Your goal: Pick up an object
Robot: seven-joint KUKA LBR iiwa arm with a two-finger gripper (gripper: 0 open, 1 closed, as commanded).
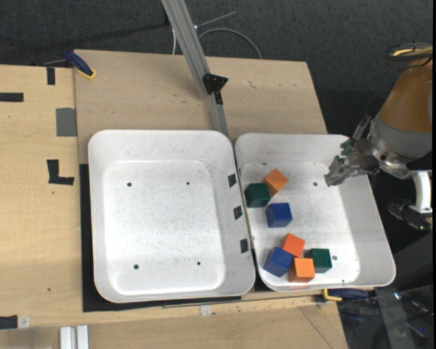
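The right bin [363, 217] holds several small cubes. An orange cube [276, 180] and a dark green cube [258, 194] sit near its left wall, with a blue cube [279, 214] just below them. Lower down lie a blue cube [278, 261], two orange cubes [293, 244] [303, 269] and a green cube [320, 259] in a cluster. My gripper [336, 174] hangs over the bin's upper right part, well to the right of the orange cube, with nothing seen between its fingers.
The left bin [160, 213] lies beside the right one on the wooden bench. A slanted metal pole [192, 38] runs from the top down to the bins' shared edge. The arm's orange band [410, 104] is at the right.
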